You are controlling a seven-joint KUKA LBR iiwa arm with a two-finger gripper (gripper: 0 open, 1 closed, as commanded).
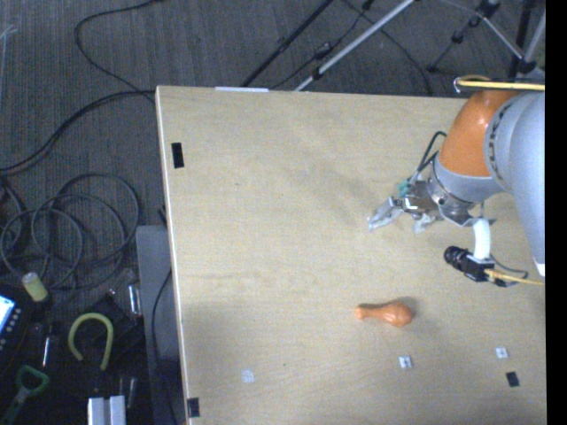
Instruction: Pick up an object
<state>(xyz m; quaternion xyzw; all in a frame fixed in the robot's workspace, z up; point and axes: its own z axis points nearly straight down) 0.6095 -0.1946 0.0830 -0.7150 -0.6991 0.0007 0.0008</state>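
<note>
Claw [400,217] empty, its two fingers spread apart as we read them, hanging over bare board; we place the orange gourd-shaped object [386,313] well apart below it and near straight down the view, long axis crosswise, narrow neck leftward.

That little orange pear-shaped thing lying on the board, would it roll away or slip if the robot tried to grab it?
The orange object lies on its side with a rounded bulb and a thin neck, so a nudge would probably swing it round in an arc. Its smooth curves might let it squirt out of a pinch. It looks small and probably light. The gripper hangs apart from it, farther up the board.
</note>
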